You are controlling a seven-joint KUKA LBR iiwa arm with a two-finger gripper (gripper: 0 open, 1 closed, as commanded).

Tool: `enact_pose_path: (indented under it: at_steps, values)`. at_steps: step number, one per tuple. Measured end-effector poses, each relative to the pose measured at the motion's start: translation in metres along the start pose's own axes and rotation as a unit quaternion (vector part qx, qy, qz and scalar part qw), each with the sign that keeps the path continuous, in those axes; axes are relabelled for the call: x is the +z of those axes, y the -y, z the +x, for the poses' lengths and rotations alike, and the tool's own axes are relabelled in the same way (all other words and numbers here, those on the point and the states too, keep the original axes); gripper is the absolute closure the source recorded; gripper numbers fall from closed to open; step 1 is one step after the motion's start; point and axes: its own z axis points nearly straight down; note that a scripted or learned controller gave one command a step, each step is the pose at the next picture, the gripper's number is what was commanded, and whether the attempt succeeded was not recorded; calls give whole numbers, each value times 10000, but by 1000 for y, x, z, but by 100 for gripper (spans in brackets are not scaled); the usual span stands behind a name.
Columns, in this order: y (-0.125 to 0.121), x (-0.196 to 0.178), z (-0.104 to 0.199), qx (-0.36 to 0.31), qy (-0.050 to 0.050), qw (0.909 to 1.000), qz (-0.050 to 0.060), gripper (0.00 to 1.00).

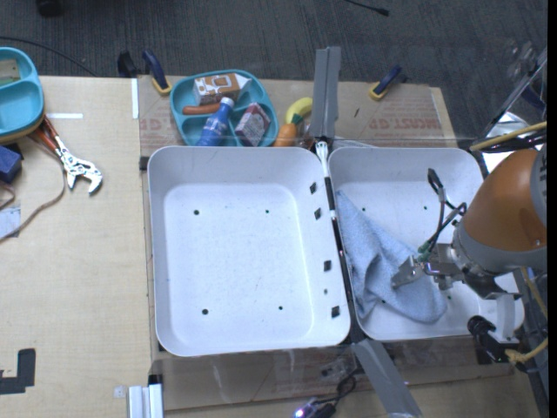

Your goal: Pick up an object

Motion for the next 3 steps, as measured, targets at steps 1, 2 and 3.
enact_pose_path:
  at_steps: [1, 2, 3]
  values:
    - [-7, -61, -63, 984, 7, 9951, 12, 0]
    - [-39, -3, -13, 1320, 7, 9912, -24, 0]
    - [-68, -18, -36, 834, 8, 9965, 7, 0]
